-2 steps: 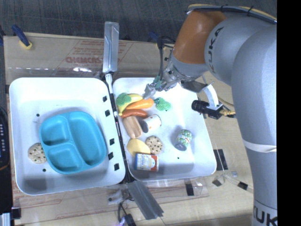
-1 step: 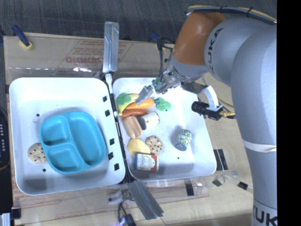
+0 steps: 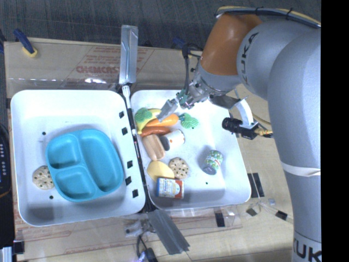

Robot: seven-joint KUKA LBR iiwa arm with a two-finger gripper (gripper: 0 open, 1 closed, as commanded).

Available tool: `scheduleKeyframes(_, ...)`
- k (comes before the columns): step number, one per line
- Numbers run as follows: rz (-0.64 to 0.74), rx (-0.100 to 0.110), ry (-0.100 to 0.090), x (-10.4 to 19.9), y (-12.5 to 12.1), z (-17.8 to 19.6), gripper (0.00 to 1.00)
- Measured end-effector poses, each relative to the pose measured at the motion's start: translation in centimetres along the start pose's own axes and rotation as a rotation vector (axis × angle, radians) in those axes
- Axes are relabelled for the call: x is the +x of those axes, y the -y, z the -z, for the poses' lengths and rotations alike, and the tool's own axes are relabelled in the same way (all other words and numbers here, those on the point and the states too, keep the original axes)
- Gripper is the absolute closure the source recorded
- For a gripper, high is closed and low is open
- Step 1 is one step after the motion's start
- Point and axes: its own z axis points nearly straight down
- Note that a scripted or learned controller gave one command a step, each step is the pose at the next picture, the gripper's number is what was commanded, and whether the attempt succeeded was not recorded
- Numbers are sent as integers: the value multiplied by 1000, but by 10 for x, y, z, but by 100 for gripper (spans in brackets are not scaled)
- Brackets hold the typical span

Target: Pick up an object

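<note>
An orange carrot [image 3: 161, 122] lies flat, slanted, at the right bin's [image 3: 232, 187] far-left corner, touching a green leafy piece [image 3: 143, 115], just above a hot dog [image 3: 153, 145].

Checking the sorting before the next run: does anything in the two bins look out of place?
One cookie lies alone in the left bin, wedged beside the blue divided tray, while the other cookie sits with the toy food in the right bin. Nothing looks spilled or broken.

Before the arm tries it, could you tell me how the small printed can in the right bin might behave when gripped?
The small printed can lies on its side, so it may roll if nudged. It looks rigid, probably firm to grip, though its curved wall could slip.
</note>
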Motion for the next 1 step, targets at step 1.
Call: scheduleKeyframes(1,-7,-7,5,-38,9,-86,0)
